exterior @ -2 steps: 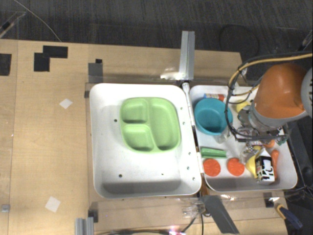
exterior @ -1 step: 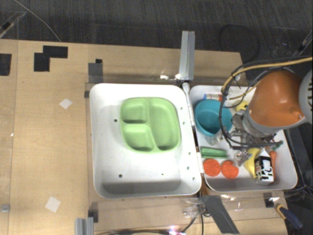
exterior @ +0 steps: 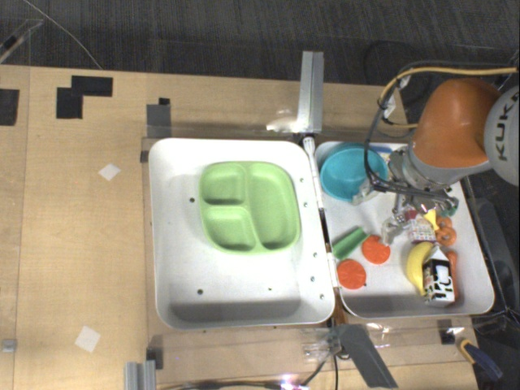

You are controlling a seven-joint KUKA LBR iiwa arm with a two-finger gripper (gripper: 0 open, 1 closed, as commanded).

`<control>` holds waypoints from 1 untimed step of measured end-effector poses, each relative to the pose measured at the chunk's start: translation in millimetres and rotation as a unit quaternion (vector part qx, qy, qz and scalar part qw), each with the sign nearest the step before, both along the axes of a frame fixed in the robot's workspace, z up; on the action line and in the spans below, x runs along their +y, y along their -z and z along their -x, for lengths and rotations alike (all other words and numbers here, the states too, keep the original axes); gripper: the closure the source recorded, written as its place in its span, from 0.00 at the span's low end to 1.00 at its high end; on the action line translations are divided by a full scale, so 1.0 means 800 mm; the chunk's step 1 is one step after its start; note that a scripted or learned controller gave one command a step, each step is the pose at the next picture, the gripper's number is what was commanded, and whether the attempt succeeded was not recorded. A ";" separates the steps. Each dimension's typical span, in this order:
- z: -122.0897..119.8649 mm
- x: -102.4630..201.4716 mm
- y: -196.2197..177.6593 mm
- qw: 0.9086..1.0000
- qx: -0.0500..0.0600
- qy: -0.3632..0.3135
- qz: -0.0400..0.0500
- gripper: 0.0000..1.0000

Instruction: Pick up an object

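Yellow and curved, the banana [exterior: 417, 266] lies in the right bin [exterior: 479, 299] beside a black-and-white carton [exterior: 439, 281]; the gripper [exterior: 404, 216] hovers nearby, grip unreadable.

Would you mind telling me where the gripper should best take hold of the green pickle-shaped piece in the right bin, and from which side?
Probably across the middle of the green piece, coming straight down from above. It lies flat and slanted on the right bin floor, long and narrow, so the fingers should close across its short width. Its ends look poorer: one sits by the bin wall, the other near the orange discs.
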State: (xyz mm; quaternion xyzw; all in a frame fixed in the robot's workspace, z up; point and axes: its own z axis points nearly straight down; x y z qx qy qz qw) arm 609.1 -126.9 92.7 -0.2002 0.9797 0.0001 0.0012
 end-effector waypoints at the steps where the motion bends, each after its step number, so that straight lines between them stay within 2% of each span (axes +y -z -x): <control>1: 0.090 -0.001 0.001 1.000 -0.007 -0.016 0.001 0.00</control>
